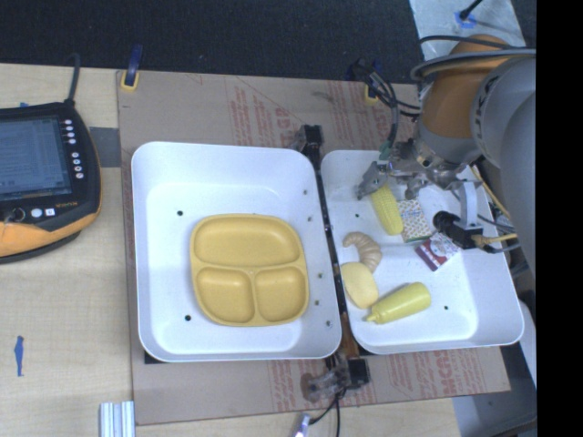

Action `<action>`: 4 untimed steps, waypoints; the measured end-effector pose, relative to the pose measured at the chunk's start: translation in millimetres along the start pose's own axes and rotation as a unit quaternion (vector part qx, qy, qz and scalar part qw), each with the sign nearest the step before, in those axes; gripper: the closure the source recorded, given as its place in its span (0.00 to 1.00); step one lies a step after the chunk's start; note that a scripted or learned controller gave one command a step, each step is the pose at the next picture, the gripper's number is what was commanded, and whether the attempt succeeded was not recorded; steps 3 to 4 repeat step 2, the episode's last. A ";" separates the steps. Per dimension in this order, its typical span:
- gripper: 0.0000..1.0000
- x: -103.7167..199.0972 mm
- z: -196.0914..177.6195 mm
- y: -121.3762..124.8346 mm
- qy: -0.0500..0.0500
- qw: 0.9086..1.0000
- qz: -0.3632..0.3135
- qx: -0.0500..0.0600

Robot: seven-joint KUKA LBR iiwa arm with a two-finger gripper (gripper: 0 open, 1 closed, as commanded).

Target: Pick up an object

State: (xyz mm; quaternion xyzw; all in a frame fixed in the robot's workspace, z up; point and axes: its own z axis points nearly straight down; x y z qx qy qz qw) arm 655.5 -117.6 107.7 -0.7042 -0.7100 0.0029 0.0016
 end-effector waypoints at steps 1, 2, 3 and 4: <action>1.00 -0.6 -11.7 0.8 0.000 1.000 -0.001 0.000; 1.00 55.8 -84.9 -38.0 0.001 1.000 0.001 -0.001; 1.00 55.8 -84.9 -38.0 0.001 1.000 0.001 -0.001; 1.00 55.8 -84.9 -38.0 0.001 1.000 0.001 -0.001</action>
